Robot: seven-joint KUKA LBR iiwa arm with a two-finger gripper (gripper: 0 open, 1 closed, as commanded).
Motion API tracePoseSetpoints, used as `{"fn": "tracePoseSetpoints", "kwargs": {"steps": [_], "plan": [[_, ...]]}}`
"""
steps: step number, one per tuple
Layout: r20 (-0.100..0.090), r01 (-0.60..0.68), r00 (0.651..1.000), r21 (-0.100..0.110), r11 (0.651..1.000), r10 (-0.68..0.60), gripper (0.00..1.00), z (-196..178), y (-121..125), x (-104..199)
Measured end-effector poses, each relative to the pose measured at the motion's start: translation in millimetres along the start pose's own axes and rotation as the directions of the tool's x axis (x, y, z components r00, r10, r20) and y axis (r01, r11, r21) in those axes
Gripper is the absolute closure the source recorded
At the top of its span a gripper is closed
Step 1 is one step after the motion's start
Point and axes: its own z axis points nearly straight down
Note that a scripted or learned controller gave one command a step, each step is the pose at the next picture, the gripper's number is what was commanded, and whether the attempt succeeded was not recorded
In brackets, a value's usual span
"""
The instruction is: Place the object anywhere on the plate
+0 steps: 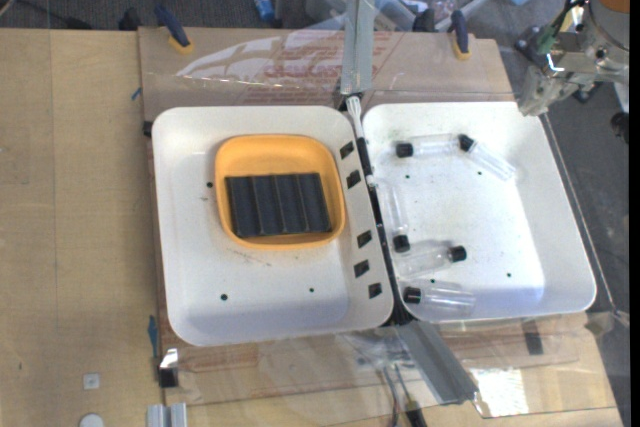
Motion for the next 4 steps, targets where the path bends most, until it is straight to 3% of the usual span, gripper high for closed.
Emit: {"fn": "tracePoseSetpoints", "kwargs": {"steps": [1,2,3,4], "plan": [[0.001,-0.066,0.998,0.000,0.998,0.066,1.00,-50,1,-19],[0.001,0.169,0.986,-0.001,0.986,-0.169,1.00,-175,1,-37],[0.001,0.503,0.864,0.000,0.864,-0.503,1.00,-175,2,-41],[0.000,0.695,0.719,0.000,0.719,-0.695,1.00,-175,2,-40]]}}
